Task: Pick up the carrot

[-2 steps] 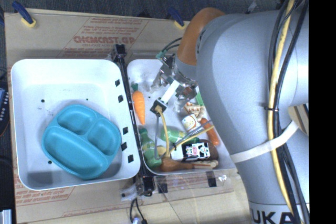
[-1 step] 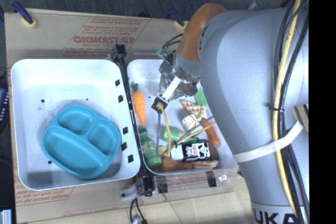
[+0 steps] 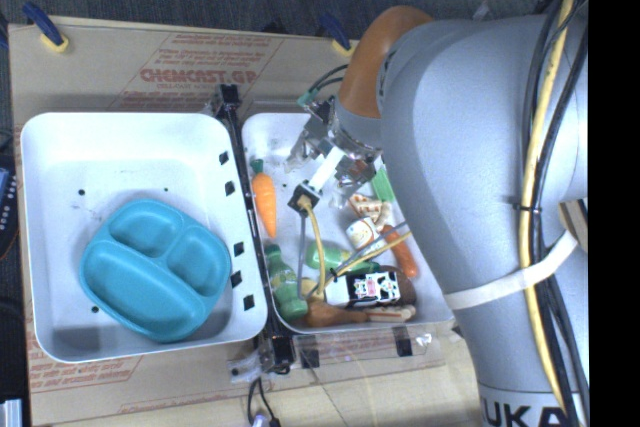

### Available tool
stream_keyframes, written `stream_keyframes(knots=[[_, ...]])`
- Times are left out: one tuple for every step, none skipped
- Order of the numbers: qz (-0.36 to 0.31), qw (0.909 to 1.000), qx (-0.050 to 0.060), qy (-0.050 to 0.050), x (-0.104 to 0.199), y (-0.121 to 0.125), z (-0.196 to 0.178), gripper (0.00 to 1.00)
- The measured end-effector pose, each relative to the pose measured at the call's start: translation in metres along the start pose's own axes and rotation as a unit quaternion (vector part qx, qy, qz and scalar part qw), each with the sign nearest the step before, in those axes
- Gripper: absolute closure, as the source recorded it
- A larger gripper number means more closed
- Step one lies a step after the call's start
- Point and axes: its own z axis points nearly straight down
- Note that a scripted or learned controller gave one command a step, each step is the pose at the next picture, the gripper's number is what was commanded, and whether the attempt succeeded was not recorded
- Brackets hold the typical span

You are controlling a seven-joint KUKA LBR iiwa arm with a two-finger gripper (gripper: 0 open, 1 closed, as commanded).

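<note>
The bench is covered by a brown cardboard sheet printed with red lettering. Two shallow white bins rest directly on it, touching side by side: the left bin and the right bin. Blue clamps grip the sheet's far edge.
</note>
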Motion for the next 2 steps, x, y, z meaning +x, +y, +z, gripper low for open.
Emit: stream_keyframes(knots=[[0.115,0.9933,-0.007,0.002,0.007,0.006,0.018,0.00],[0.111,0.9938,-0.003,0.003,0.009,0.005,0.007,1.00]])
